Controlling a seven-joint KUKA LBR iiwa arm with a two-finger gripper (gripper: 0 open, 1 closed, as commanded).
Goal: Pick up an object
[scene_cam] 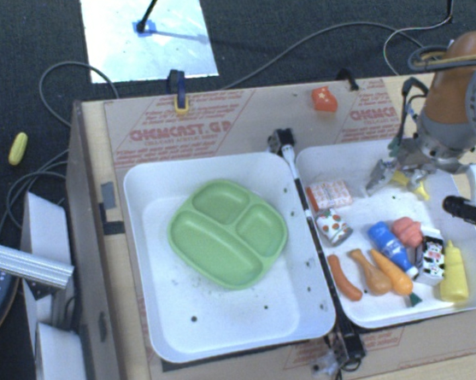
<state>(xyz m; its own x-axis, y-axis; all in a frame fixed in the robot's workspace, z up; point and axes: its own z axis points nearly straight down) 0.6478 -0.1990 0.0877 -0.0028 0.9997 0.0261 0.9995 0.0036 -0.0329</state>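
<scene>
Metal hand (388, 173) over the smooth white bin (350, 155) — grip state unclear.

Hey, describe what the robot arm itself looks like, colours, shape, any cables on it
The arm is rounded and grey, with a glossy orange band above the wrist. Its metallic grey hand carries yellow parts near its tip. Thin dark cables loop along the wrist, and a black cylindrical fitting sits beside a white bracket.

Dark carpet floor (301, 5) bears a cardboard-topped bench (238, 116).
</scene>
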